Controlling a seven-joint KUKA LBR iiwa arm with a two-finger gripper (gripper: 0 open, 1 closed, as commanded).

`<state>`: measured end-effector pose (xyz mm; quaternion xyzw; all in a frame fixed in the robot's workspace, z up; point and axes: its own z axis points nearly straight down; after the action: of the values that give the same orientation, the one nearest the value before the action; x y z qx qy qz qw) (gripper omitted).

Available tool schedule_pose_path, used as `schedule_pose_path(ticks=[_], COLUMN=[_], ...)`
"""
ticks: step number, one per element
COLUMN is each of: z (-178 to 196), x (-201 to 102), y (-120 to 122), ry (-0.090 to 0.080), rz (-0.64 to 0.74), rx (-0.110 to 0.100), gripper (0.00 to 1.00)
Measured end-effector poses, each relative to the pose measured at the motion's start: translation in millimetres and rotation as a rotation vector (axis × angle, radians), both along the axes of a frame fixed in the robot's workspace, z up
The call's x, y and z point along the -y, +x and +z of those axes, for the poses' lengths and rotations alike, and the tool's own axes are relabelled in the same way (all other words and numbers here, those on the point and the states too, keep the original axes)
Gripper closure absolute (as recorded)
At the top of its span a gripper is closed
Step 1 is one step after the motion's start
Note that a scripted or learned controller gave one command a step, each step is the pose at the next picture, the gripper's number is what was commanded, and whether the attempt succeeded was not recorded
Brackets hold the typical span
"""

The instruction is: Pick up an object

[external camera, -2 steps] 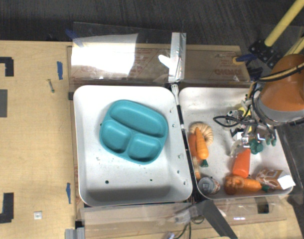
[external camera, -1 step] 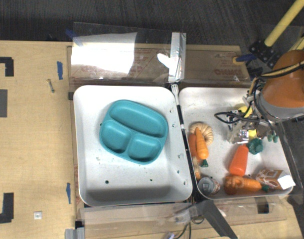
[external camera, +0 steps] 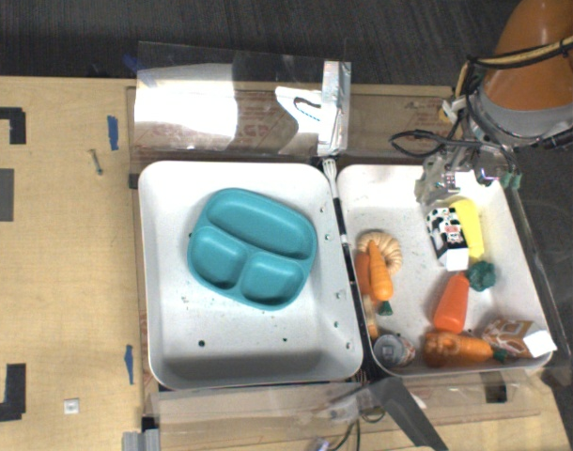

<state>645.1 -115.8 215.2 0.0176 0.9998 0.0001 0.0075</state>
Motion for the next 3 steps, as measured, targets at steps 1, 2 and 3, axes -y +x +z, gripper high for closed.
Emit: schedule_pose_path(ticks=[1, 2, 3], z=[27, 27, -108], x=[60, 59, 71], y=[-15, -15, -57], ry=[-0.008, -0.006, 0.001], rz=[0.569, 0.57, 0.32], rx=[-0.004, -0.005, -0.017], gripper=[1.0, 0.0, 0.0])
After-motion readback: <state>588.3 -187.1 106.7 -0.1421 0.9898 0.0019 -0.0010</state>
